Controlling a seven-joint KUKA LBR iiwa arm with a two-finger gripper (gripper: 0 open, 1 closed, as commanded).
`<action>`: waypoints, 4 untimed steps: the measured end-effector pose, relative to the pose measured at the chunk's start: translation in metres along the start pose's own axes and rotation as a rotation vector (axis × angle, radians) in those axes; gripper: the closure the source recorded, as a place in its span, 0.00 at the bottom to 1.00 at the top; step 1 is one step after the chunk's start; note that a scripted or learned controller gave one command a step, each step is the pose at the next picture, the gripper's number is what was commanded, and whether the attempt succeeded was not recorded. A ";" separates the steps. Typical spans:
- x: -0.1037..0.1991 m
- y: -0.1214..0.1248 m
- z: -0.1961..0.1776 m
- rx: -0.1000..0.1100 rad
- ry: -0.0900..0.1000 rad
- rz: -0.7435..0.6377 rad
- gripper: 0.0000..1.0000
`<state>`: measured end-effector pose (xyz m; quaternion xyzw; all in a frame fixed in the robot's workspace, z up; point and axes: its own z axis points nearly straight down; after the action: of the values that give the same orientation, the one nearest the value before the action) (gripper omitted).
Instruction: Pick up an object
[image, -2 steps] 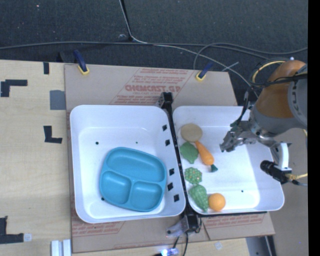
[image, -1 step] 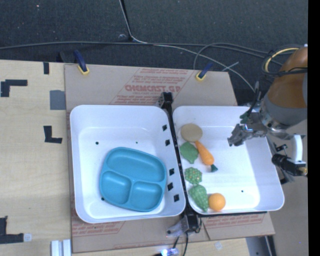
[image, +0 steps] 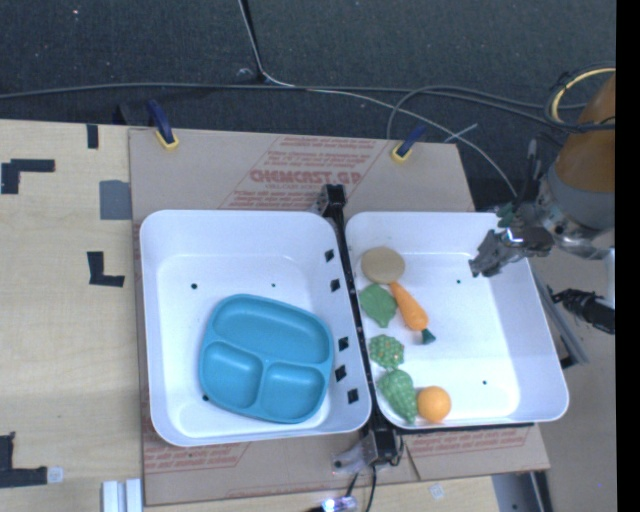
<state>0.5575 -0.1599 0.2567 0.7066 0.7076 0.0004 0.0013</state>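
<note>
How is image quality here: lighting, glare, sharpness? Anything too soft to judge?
Camera view: even, diffuse light, with faint shadows inside the two white bins. The blue plastic divided tray shows mild sheen, not blown out. The orange toy carrot reads clearly. The dark gripper at the right bin's rim is small and soft, so its state is unclear.

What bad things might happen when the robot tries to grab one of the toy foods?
The toys sit packed against the right bin's left wall: the carrot touches a green leafy piece, so the gripper may nudge both and grab neither. The orange ball looks round and might roll away. Fingers could also bump that wall.
</note>
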 end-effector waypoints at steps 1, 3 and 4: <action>0.044 -0.007 0.012 0.004 0.001 -0.001 1.00; 0.141 -0.029 0.016 0.006 0.002 -0.003 1.00; 0.194 -0.044 0.011 0.005 0.002 -0.005 1.00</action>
<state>0.5132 0.0338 0.2451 0.7050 0.7092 -0.0006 -0.0015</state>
